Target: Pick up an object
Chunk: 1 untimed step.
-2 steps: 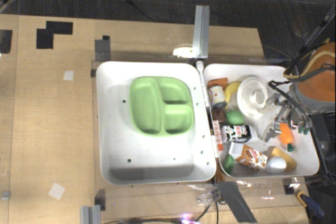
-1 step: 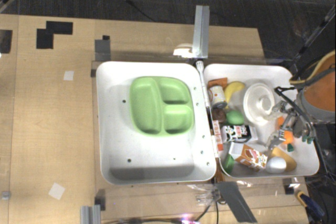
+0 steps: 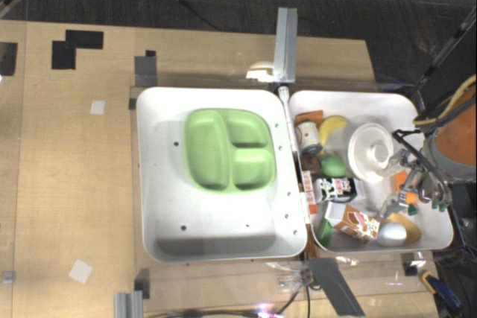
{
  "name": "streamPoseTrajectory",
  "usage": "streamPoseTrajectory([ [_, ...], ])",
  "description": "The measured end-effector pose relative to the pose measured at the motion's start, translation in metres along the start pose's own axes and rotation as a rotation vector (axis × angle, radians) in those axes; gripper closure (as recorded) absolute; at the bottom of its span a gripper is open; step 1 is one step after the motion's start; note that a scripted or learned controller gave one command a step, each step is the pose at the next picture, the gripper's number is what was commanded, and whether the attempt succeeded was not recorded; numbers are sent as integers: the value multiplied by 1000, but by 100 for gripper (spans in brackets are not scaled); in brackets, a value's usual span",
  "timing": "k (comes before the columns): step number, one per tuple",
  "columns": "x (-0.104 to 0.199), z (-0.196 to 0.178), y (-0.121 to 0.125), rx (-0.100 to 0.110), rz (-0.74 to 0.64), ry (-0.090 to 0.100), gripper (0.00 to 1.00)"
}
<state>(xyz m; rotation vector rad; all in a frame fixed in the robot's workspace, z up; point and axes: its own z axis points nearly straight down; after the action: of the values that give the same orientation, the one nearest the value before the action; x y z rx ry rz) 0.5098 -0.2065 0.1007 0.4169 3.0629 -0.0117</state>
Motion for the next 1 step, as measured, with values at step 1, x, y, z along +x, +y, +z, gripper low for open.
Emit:
streamPoseTrajectory([
  [1, -9, 0, 0, 3, -34, 11, 0],
])
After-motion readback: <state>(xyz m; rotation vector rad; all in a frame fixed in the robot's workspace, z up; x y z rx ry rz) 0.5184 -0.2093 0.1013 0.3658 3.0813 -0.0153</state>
